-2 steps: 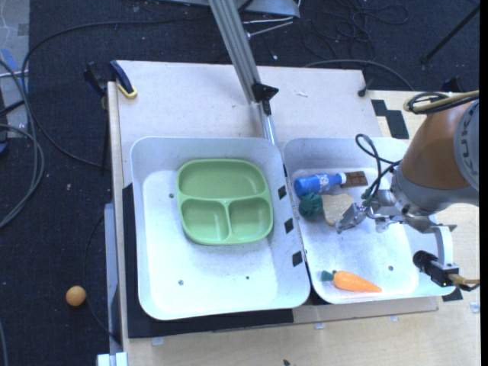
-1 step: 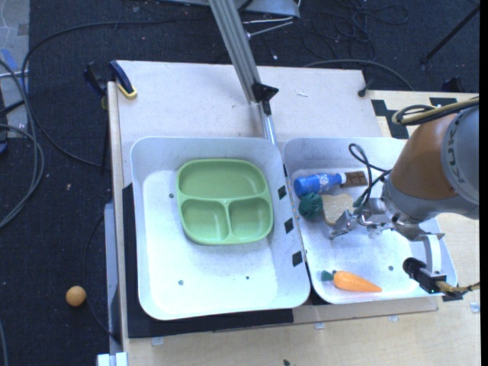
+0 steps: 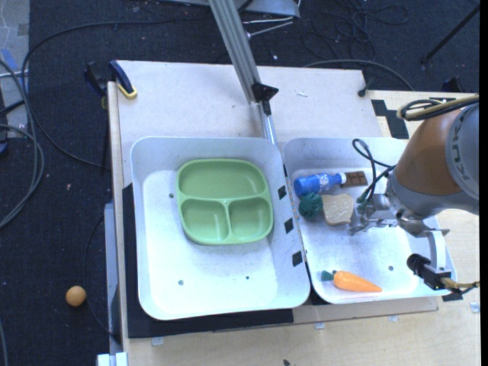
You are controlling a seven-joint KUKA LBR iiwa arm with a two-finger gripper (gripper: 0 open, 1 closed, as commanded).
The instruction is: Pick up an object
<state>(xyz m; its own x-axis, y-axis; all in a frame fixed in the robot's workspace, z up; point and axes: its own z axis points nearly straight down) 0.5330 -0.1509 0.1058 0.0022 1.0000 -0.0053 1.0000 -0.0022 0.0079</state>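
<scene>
Reaching into the right bin (image 3: 396,287), your gripper (image 3: 360,224) sits just right of the tan block (image 3: 338,209); finger state unclear, so you cannot tell.

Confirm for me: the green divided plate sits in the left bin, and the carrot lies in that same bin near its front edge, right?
Not quite. The camera view shows the green divided plate in the left bin, but the carrot lies in the right bin, near its front edge.
</scene>
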